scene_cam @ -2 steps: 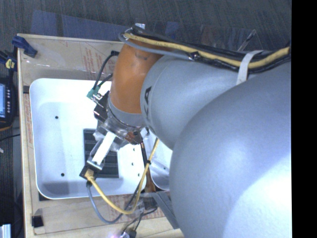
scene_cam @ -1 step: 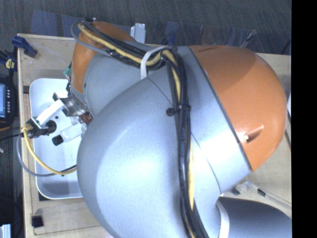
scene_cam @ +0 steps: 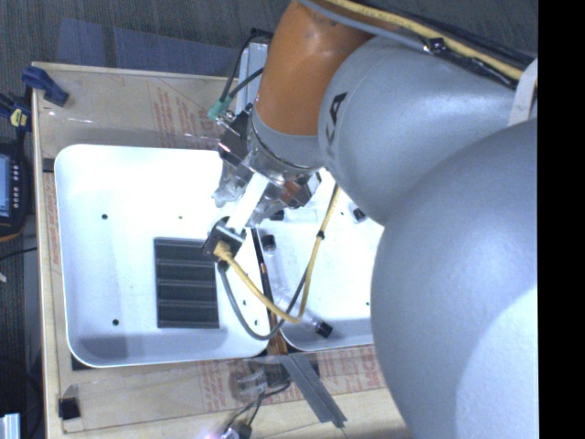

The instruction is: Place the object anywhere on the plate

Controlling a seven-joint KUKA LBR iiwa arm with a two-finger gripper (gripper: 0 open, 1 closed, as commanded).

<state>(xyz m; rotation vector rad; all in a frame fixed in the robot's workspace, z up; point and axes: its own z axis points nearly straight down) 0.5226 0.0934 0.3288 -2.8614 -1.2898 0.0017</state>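
Here, the wooden bench (scene_cam: 137, 108) bears white bins (scene_cam: 119, 208); a dark ribbed plate (scene_cam: 186, 283) lies flat inside. The gripper's (scene_cam: 239, 199) grip: cannot tell.

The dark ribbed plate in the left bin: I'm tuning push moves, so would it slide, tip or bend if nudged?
The dark ribbed plate lies flat on the left bin floor, so tipping seems unlikely. Its straight edges suggest stiffness. On the smooth white surface it would probably slide.

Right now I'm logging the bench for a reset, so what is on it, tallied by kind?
Shallow white plastic bins: 2 (left, right)
Dark ribbed rectangular plate, lying in the left bin: 1
Grey arm with an orange band: 1
Total: 4
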